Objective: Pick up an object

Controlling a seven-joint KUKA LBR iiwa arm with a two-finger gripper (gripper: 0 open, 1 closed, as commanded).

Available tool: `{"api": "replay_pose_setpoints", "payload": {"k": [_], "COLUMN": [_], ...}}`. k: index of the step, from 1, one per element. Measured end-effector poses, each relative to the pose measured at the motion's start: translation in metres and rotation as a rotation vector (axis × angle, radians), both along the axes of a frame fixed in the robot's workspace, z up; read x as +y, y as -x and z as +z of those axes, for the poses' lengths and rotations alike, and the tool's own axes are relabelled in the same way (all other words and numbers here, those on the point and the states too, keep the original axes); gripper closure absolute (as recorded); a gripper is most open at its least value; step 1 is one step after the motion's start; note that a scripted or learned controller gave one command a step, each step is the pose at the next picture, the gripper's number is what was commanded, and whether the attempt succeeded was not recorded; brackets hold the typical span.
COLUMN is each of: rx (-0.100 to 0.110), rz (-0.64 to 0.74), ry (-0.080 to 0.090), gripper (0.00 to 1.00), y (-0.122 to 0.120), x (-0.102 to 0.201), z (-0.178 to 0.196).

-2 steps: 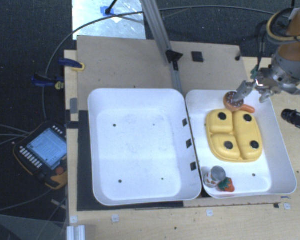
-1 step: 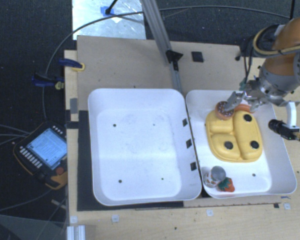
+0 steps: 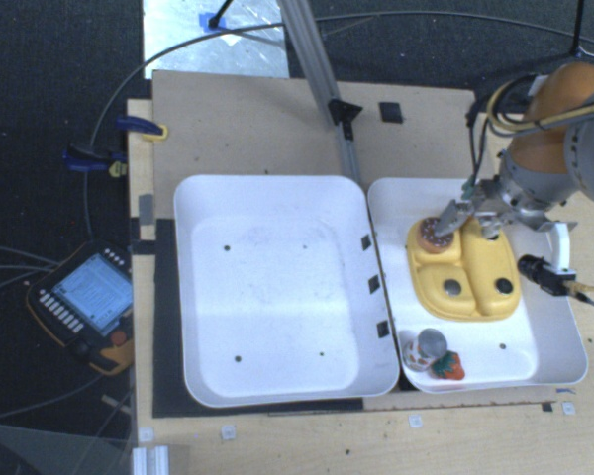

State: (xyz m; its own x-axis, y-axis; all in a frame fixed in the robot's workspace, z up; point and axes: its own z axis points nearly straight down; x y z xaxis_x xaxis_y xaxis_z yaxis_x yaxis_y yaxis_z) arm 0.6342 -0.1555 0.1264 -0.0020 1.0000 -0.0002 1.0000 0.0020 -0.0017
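The arm reaches into the right bin (image 3: 564,349), and its gripper (image 3: 445,223) hangs low over a yellow toy (image 3: 470,275), by a round pinkish piece (image 3: 434,236) at the toy's far left corner. Whether the fingers are apart or together, I cannot tell. A small grey, green and orange toy (image 3: 438,354) lies in the near left corner.

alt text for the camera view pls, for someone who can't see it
The gripper reaches from the right over a yellow moulded object in the right white bin. A small pile of toys lies near that bin's front left corner.
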Motion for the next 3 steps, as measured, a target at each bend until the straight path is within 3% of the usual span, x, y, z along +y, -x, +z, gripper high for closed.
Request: {"api": "replay_pose_setpoints", "payload": {"k": [1,2,3], "rx": [-0.014,-0.027,-0.009], "rz": [0.003,0.003,0.002], "ry": [0.001,-0.005,0.002], "gripper": [0.0,1.0,1.0], "y": [-0.005,-0.008,-0.001], "x": [0.001,0.003,0.001], "z": [-0.003,0.011,0.071]}}
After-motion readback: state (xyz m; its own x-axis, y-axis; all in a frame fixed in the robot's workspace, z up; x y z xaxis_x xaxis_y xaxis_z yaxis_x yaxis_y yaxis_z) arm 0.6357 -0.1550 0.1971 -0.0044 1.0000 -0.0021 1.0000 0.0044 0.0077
